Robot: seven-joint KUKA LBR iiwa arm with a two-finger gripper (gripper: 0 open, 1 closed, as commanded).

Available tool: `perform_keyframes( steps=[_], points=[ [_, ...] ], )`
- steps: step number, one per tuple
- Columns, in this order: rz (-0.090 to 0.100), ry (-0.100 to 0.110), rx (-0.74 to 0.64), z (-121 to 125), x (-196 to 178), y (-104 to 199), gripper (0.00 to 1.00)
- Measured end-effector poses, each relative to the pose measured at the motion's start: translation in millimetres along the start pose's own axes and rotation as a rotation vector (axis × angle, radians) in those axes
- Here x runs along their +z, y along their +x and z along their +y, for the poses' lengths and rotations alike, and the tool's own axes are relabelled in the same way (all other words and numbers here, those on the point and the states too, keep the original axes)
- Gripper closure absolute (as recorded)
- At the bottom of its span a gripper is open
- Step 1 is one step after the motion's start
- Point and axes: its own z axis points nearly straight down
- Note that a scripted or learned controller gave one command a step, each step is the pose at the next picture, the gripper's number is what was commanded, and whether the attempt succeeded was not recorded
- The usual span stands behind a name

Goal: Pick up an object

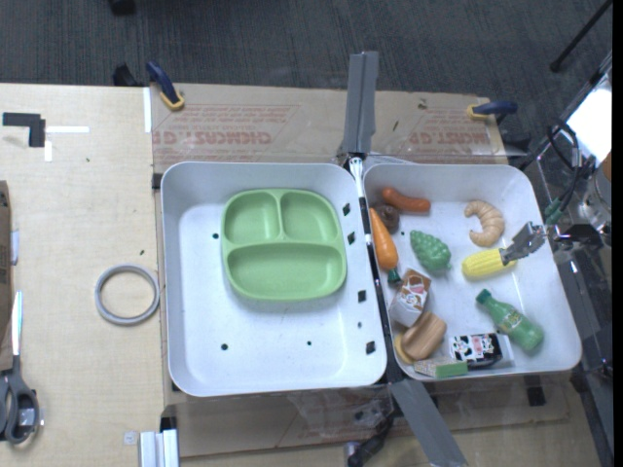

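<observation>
Camera view: two bins [185,290], one tray [284,243].

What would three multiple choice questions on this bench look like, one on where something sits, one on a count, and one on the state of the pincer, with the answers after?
1. Where does the green divided plate lie?
A. in the left bin
B. in the right bin
C. on the wooden bench

2. How many compartments does the plate have?
A. two
B. three
C. five

3. What is the pincer doing?
A. lifting the green bottle high
B. resting on the tape ring
C. low in the right bin, its tip at the corn cob

Answers: 1 A, the plate lies alone on the left bin's floor. 2 B, two small sections above one wide one. 3 C, its tip meets the cob's right end; the bottle lies on the bin floor.
</observation>
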Motion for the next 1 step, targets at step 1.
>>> perform_keyframes(
  steps=[1],
  points=[
    [0.008,-0.004,-0.02,-3.8,103.8,-6.8,0.0]
  ],
)
